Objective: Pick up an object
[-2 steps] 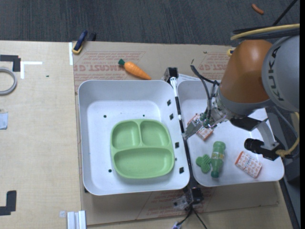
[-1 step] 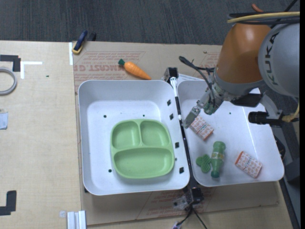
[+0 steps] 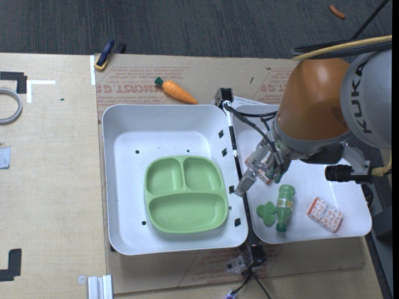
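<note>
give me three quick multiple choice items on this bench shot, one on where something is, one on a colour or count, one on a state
1. Where is the carrot?
A. in the left bin
B. on the bench outside the bins
C. in the right bin

2. How many compartments has the green plate?
A. two
B. three
C. five

3. How does the green bottle rest?
A. lying on its side on the right bin floor
B. held up between the gripper's fingers
C. standing on the green plate

Key: 1 B, it lies on the board beyond the left bin. 2 B, two small ones above a long one. 3 A, it lies flat below the gripper.
</note>
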### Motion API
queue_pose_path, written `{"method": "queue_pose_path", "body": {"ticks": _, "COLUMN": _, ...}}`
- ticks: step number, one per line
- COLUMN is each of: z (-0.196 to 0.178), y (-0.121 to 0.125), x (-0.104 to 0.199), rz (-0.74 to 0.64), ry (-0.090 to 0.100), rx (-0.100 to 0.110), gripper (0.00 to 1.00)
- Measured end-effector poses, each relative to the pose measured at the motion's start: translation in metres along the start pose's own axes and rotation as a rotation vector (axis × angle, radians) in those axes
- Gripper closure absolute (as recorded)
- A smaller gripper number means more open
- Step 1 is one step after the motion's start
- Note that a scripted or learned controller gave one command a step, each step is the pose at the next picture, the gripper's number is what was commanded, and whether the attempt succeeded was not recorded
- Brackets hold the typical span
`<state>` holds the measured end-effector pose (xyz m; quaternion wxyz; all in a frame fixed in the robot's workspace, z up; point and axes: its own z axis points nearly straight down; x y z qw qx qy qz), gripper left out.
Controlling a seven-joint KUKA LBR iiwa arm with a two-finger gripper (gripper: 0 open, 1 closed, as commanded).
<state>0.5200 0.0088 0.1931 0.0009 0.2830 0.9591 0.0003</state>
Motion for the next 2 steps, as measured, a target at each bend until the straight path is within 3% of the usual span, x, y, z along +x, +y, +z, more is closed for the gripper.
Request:
{"method": "queue_pose_path", "body": {"ticks": 1, "z": 0.001, "y": 0.032, "x": -0.03, "rz": -0.268, "ry": -0.001, "rx": -0.001, "gripper": 0.0}}
{"method": "queue_pose_path", "body": {"ticks": 2, "z": 0.001, "y": -0.025, "x": -0.017, "rz": -0.264, "ry": 0.0, "rx": 0.0, "gripper": 0.0}}
